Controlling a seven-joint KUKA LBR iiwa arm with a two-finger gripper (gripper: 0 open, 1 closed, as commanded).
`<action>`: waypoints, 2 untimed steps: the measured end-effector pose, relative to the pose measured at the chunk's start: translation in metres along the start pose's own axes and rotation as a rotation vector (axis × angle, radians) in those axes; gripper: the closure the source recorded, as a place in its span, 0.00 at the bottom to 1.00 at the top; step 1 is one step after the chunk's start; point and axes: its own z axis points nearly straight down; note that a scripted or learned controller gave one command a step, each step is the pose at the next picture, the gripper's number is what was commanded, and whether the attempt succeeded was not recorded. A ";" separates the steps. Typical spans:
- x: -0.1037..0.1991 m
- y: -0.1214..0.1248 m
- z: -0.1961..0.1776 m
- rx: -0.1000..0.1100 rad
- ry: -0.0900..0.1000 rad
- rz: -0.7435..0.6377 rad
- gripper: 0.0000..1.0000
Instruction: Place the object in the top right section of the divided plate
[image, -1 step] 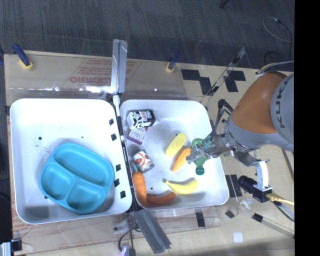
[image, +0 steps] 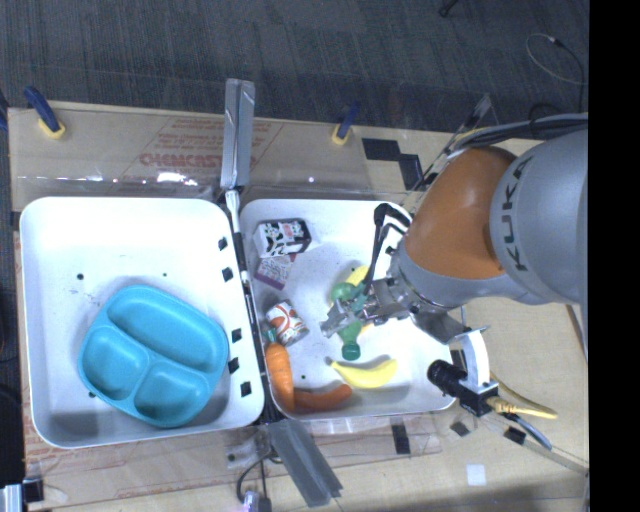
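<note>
Robot lab; clamped bench (image: 420, 140), bins (image: 40, 300)

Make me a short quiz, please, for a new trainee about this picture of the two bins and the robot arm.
1. True or false: the blue divided plate lies in the left bin.
2. Which lies closest to the banana in the right bin? A) the carrot B) the small carton C) the plate
3. Fill in: the gripper hovers over the ____ bin.

Key: 1 true. 2 A. 3 right.
</note>
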 end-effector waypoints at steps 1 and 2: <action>0.063 0.011 0.009 -0.001 -0.001 -0.233 1.00; 0.140 0.023 0.030 0.003 -0.001 -0.116 1.00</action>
